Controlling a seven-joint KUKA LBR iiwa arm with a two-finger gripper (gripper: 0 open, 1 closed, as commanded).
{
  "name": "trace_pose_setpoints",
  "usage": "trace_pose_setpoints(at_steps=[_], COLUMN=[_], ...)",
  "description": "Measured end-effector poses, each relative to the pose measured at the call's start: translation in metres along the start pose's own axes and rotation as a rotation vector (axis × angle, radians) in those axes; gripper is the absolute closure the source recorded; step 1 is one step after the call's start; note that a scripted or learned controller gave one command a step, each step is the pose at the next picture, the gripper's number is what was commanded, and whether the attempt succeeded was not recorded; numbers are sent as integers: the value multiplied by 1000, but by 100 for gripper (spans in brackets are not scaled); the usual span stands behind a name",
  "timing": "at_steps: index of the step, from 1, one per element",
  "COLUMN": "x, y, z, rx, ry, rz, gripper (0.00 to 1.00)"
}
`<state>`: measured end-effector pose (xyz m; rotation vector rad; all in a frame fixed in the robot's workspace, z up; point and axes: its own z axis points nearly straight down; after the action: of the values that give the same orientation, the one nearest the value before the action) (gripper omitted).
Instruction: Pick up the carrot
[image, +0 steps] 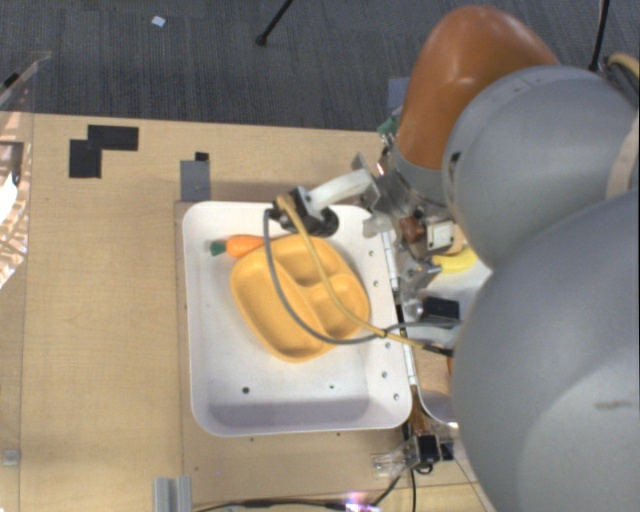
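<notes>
The carrot (240, 245) is small and orange with a green tip pointing left. It lies in the left bin (290, 410) near its back left corner, against the rim of a yellow divided plate (300, 290). My gripper (413, 258) hangs over the divider between the two bins, well to the right of the carrot and apart from it. The big grey arm with its orange band hides much of the gripper.
The yellow plate takes up the middle of the left bin. A pale yellow thing (460, 262) peeks out in the right bin, most of which the arm covers. The front of the left bin shows bare white floor.
</notes>
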<state>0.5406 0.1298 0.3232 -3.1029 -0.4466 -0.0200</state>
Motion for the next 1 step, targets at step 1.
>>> trace_pose_setpoints(at_steps=[1], x=[16], y=[-107], z=[98], rx=[-1], ry=[-19], rz=[45], gripper=[0])
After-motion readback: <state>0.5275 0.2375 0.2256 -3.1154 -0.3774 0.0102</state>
